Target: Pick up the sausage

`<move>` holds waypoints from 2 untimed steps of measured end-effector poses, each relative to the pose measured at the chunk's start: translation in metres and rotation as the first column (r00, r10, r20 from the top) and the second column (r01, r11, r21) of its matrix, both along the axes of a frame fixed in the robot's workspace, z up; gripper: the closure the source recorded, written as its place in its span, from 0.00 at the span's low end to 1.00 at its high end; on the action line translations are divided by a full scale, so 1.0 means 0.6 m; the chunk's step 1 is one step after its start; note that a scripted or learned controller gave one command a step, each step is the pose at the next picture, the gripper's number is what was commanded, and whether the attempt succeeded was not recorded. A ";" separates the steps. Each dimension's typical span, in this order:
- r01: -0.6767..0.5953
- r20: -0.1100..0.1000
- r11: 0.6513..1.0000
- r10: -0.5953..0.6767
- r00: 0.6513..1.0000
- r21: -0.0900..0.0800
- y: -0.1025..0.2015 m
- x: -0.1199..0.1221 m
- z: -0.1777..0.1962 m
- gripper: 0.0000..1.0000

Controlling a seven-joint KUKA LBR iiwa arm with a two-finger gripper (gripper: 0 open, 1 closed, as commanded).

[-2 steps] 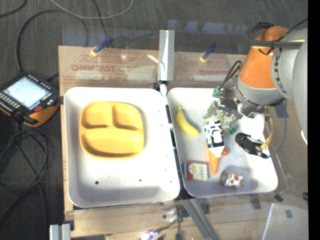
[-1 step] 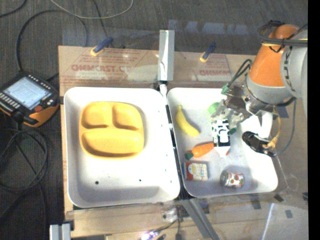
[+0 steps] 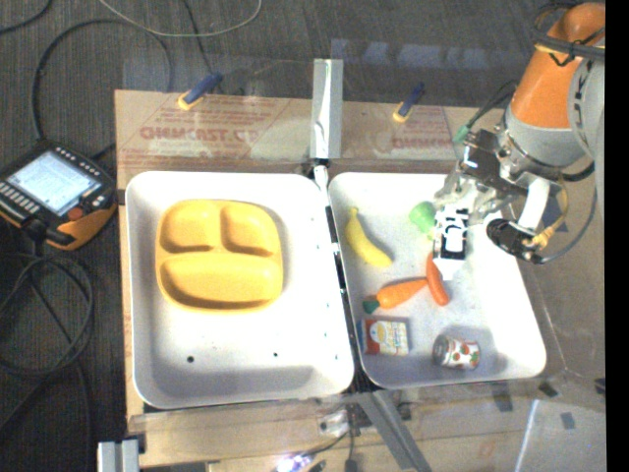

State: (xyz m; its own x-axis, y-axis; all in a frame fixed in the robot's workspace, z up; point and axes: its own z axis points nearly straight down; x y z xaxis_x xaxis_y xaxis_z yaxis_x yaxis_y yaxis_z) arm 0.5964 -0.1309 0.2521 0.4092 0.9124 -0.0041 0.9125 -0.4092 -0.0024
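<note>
Seen from above at a slant, a desk [image 3: 138,126] carries two shallow white bins side by side. The left bin [image 3: 147,362] holds a yellow divided plate [image 3: 221,254] with three compartments, lying in the bin's upper half. The right bin [image 3: 521,332] holds several small things. The arm [image 3: 560,77], grey with an orange band, reaches in from the 3 o'clock side, and its end effector [image 3: 452,236] hangs over the upper middle of the right bin, at about 1 o'clock from the bin's centre. The sausage [image 3: 436,279], a short reddish-orange piece lying at a slight tilt, sits on the bin floor directly at 6 o'clock from the end effector, just beside its tip; whether the two touch cannot be told. The sausage is not between the fingers, and whether the end effector is apart or together cannot be told from this angle. A carrot [image 3: 401,294] with a green end lies at 9 o'clock from the sausage, its tip just beside it. A banana [image 3: 367,243] lies at 9 o'clock from the end effector, near the bin's left wall. A small green thing [image 3: 424,215] sits at 10 o'clock from the end effector, partly hidden by it. A small carton [image 3: 388,336] lies at 6 o'clock from the carrot, and a can [image 3: 457,352] lies on its side at 3 o'clock from the carton. A handheld control pad [image 3: 54,193] rests on the floor at 9 o'clock from the left bin.
</note>
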 end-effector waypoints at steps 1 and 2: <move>0.058 0.000 0.998 -0.058 0.998 -0.001 -0.025 0.095 0.013 1.00; 0.316 -0.001 0.949 -0.316 0.949 0.001 0.011 -0.027 -0.001 1.00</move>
State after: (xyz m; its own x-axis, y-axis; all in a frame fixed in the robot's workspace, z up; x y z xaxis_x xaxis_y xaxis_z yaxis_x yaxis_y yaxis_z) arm 0.5803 -0.1242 0.2512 0.6762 0.7367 -0.0041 0.7367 -0.6762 -0.0040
